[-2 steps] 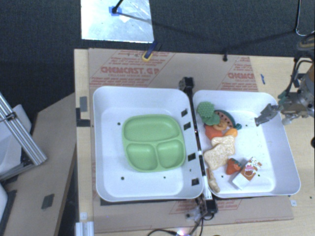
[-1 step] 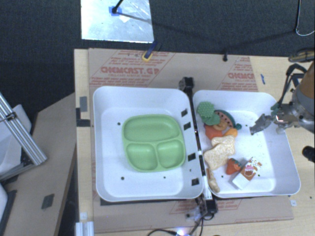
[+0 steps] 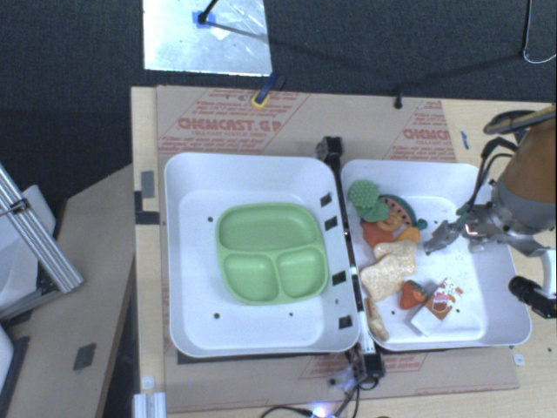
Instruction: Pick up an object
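Reaching into the right bin, pincer blurred, spread or pressed together unclear, above toy food.

A green divided plate lies in the left white bin.

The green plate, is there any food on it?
Empty. The green plate shows three bare sections; the toy food lies in the right bin.

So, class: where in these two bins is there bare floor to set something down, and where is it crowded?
Left bin: bare floor rings the green divided plate, widest along its left wall. Right bin: toys, including broccoli and bread slice, crowd the left half; free floor lies at its lower right, below the gripper.
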Tool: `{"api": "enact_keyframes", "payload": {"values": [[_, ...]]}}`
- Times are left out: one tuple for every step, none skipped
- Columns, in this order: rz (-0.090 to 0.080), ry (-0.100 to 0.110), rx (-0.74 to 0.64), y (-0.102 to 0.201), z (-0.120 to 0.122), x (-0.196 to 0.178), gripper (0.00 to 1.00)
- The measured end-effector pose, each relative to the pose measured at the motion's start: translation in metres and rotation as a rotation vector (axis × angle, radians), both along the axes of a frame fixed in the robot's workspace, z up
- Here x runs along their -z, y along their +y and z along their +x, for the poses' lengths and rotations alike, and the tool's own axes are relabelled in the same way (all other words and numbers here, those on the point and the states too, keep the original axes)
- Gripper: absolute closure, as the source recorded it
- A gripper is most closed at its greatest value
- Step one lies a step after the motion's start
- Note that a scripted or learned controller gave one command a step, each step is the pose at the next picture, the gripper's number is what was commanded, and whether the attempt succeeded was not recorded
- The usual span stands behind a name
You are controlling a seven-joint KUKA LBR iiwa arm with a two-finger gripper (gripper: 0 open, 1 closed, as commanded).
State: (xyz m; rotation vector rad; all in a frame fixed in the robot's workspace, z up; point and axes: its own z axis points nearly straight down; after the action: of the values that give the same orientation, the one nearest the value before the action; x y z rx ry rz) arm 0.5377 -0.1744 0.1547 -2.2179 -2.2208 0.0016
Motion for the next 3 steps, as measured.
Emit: {"api": "enact_keyframes", "payload": {"values": [[0.0, -0.001, 0.0, 0.005, 0.001, 0.043, 0.0], [-0.002, -0.004, 0.001, 0.005, 0.002, 0.07, 0.0], [-0.002, -0.006, 0.001, 0.005, 0.002, 0.059, 1.0]]}}
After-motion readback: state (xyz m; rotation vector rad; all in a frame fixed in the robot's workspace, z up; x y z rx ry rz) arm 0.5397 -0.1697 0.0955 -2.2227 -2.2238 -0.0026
